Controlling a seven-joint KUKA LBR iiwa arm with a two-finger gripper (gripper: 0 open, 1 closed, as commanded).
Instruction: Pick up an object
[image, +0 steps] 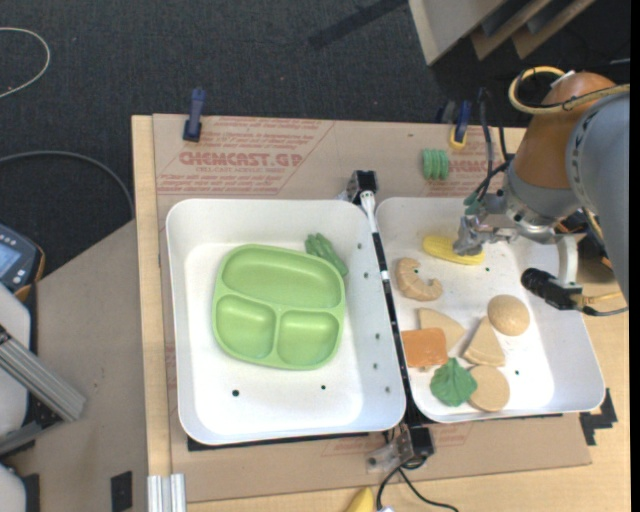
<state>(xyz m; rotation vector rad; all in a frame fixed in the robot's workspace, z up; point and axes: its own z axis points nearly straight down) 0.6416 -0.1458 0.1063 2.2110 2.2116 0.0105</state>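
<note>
Yellow piece (452, 250): directly beneath gripper (468, 243), long axis left-right under jaws
Jaws: set low over it; opening impossible to tell

jaws (468, 240) over yellow banana (447, 250) in right bin (575, 385).

Bench top = brown board (250, 150) w/ red print, clamped by blue clip (193, 101) at far-left edge. Dark grey carpet (200, 50) beyond board, white cable (30, 50) looped on it.
</note>
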